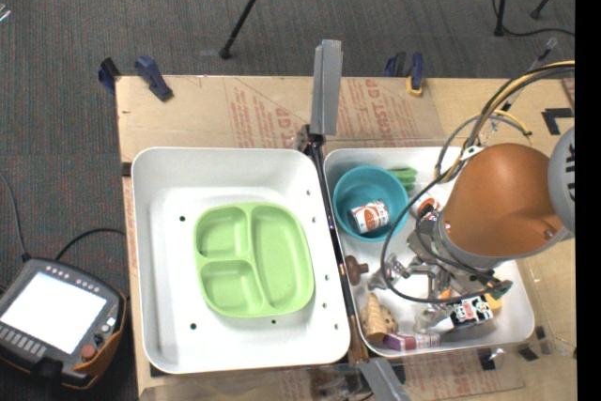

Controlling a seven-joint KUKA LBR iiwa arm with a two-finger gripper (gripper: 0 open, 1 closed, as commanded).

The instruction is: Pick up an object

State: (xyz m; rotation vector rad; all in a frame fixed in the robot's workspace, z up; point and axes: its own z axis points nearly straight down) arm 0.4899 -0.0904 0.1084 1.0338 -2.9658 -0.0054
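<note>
1. Two white bins are seen side by side on the counter point(216, 113). The left bin point(155, 202) holds a green divided tray point(254, 258).
2. The right bin point(521, 319) holds the candidate objects: a teal bowl point(349, 192) at its far left with a small red-and-white can point(371, 217) inside it, a green item point(404, 174) just beyond the bowl, a tan cone-like piece point(376, 316) and a pink-purple box point(408, 341) at the near edge, and a black-and-white patterned object point(470, 310) near the right.
3. The arm is positioned low over the right bin; the claw point(427, 282) sits between the bowl and the patterned object.
4. Whether the claw is spread or pressed together cannot be told; cabling and the wrist obscure it.
5. Step judged: descent or positioning for a grasp; no object is seen lifted.
6. Next move calls for closing squarely on one item, most likely the patterned object, then a straight lift clear of the bin wall.
</note>
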